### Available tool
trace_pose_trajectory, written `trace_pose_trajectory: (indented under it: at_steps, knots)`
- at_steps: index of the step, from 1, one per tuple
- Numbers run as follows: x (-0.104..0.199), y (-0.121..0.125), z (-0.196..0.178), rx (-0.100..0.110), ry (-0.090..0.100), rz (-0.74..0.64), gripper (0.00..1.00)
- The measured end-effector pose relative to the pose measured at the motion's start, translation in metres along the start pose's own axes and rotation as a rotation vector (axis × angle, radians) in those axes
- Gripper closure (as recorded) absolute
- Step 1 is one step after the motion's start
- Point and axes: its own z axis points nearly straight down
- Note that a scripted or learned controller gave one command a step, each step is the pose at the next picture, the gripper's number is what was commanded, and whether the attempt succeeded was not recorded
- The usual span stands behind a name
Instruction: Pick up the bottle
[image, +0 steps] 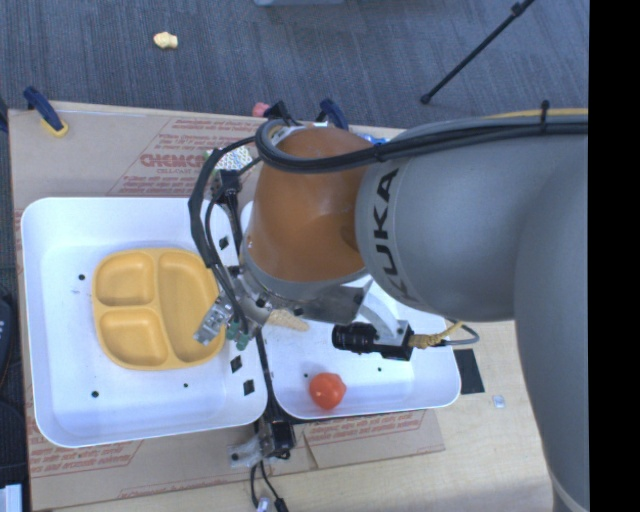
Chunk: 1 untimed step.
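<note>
Bottle: location cannot be determined; the arm covers most of the right bin.
Bottle axis and heading: cannot be determined.
Tan sliver (291, 321): pale, narrow, flat-looking piece protruding from under the wrist at the bins' shared edge; long axis runs 10 to 4 o'clock; whether it belongs to the bottle cannot be told.
Gripper (216, 325): small, metallic, grey-green, blurred; sits over the 3 o'clock rim of the tray; open or closed state cannot be determined.
Tray (150, 305): yellow, smooth moulded plastic, rounded outline, three compartments; lies flat in the left bin.
Ball (326, 390): red-orange, round, matte; at 6 o'clock in the right bin, near the front wall.
Left bin (50, 300): white, shallow, rounded corners, smooth.
Right bin (420, 385): white, shallow; touches the left bin.
Arm (470, 220): grey, smooth casing; glossy orange band (305, 215) above the wrist; black cables looped at 9 o'clock of the band.
Bench cover (150, 160): brown printed cardboard.
</note>
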Motion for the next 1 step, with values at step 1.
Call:
trace_pose_trajectory:
  at_steps: [1]
  knots:
    - [-0.0245, -0.0299, -0.01, -0.003, -0.004, -0.112, 1.0]
